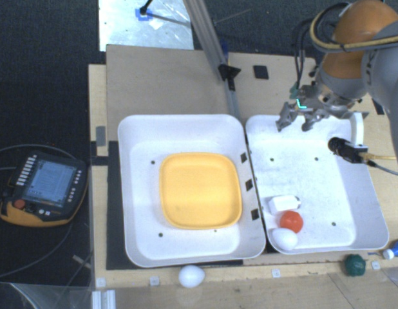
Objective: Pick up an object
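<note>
My gripper (pixel 296 122) hangs over the back edge of the right bin (pixel 328 172), its two fingers spread apart and open with nothing between them. Far from it, in the right bin's front left corner, lie three small things close together: a white block (pixel 284 204), a red ball (pixel 291 221) just in front of it, and a white egg-shaped object (pixel 284 239) at the rim. In the left bin (pixel 138 172) a yellow square plate (pixel 200 189) lies flat in the middle.
A white egg (pixel 191 276) rests on the bench in front of the left bin. A dark green ball (pixel 354 264) sits beyond the right bin's front right corner. A teach pendant (pixel 42 187) lies on the floor at the left. A metal rod (pixel 208 31) slants in behind the bins.
</note>
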`<state>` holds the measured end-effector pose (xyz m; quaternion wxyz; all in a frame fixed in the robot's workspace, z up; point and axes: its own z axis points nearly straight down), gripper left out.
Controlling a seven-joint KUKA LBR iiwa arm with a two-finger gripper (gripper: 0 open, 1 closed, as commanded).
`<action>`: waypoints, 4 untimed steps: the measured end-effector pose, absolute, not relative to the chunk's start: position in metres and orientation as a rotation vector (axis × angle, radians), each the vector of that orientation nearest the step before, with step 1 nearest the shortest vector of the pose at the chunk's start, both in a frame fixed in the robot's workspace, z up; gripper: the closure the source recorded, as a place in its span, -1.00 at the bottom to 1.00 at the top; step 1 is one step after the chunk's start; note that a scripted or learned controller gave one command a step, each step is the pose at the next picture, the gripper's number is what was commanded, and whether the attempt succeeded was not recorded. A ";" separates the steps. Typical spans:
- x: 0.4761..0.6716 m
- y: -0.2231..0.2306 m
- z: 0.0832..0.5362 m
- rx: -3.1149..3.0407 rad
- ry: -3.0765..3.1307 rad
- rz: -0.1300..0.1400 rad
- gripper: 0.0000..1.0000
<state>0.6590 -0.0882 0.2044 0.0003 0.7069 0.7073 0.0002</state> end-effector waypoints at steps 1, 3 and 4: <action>0.659 -0.088 0.204 2.220 2.221 0.001 -1.00; 0.668 -0.081 0.092 2.222 2.225 -0.005 -1.00; 0.668 -0.081 0.091 2.220 2.221 0.001 -1.00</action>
